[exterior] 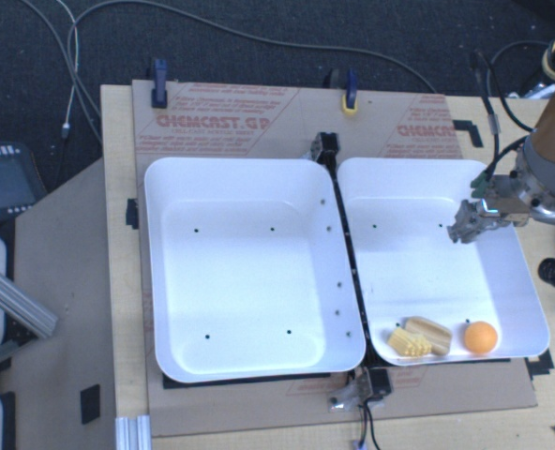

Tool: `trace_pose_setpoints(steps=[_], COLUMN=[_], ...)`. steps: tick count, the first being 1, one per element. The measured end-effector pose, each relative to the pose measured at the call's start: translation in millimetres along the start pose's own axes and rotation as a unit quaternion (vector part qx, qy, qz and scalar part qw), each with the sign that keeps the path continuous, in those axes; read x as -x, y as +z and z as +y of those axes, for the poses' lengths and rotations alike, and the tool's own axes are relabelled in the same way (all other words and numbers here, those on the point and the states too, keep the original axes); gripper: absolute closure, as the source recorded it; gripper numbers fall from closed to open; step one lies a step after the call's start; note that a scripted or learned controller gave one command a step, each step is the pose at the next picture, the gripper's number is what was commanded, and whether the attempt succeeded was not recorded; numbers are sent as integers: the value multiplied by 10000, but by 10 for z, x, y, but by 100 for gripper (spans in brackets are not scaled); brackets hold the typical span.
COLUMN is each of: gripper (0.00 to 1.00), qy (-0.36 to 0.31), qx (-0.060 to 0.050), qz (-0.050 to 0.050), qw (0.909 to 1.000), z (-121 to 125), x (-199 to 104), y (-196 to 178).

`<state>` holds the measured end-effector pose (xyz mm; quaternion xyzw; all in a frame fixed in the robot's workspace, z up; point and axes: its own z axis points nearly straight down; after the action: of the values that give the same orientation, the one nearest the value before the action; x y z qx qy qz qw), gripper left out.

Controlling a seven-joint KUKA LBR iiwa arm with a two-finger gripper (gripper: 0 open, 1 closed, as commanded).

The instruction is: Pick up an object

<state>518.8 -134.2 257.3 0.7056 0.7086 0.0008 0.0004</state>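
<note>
An orange ball (pixel 481 337) lies in the right bin (pixel 418 270) near its front right corner. Beside it to the left sit a tan bread-like piece (pixel 430 329) and a yellow corn-like piece (pixel 409 344), touching each other. My gripper (pixel 469 225) hangs over the right bin's back right part, well behind those objects. Nothing is visible between its fingers.
The left bin (pixel 249 270) sits beside the right one, with a black divider (pixel 343 251) between them. Blue clamps (pixel 158 81) hold the board at the back. Cables run across the dark floor behind the bench.
</note>
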Motion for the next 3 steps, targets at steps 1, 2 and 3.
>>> trace_pose_setpoints(steps=[1,2,3], gripper=[100,100,100], qy=[-1,-2,8], qx=[6,8,0], qz=[-2,-1,-1], qw=[10000,10000,10000], z=[528,1127,1339], x=[-566,-1035,-1588], y=[-171,-324,-350])
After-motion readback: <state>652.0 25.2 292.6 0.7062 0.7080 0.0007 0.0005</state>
